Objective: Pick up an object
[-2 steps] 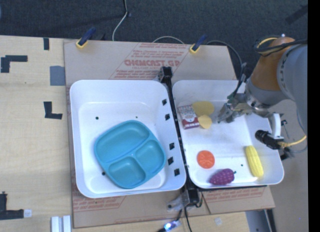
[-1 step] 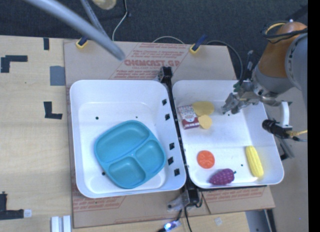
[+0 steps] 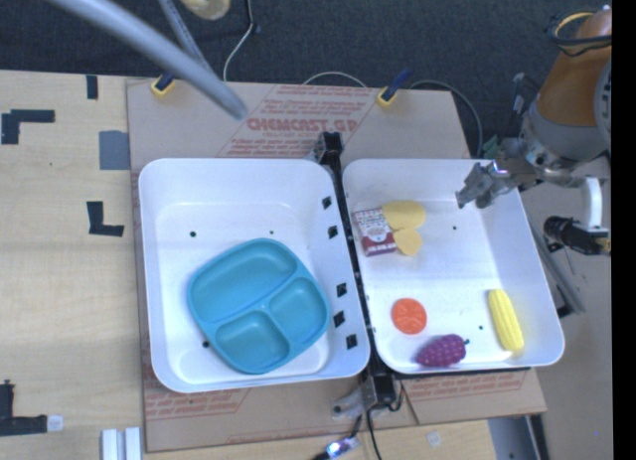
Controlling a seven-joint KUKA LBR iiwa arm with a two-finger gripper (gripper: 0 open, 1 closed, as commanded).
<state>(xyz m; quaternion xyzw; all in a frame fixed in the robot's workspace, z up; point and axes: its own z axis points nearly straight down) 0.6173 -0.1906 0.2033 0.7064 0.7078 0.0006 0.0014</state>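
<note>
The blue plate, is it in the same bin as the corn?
No, the blue plate lies in the left bin; the corn is in the right bin.

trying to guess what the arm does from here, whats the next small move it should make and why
Probably bring the claw left and down, further into the right bin. It hangs near that bin's top right corner with nothing between its fingers, and the closest things are the two yellow pieces beside the small red and white box, both well to its left.
</note>
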